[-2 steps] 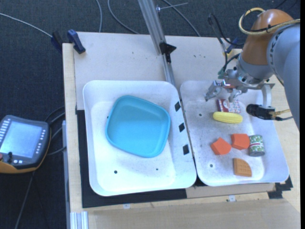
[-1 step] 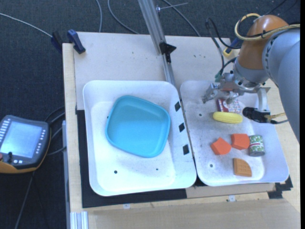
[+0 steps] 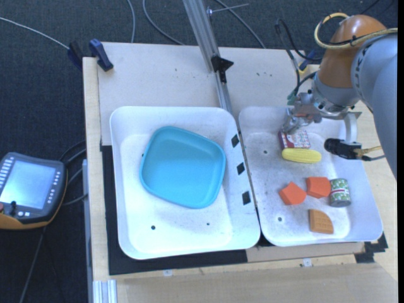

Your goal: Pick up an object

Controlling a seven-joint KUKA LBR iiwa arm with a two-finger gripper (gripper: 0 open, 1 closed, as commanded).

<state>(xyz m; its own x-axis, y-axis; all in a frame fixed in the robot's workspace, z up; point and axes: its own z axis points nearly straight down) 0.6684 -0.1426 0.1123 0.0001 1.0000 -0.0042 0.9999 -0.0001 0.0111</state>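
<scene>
one blue plate (image 3: 183, 166), five items in right bin (image 3: 360, 223).

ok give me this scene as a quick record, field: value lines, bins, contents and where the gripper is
left bin: holds a blue plate
right bin: yellow corn, red-and-white packet, two orange blocks, green can, orange wedge
gripper: at the far end of the right bin, over the packet
grasp: cannot tell
arm: reaches in from the right
off bench: handheld screen unit on the floor, left
</scene>
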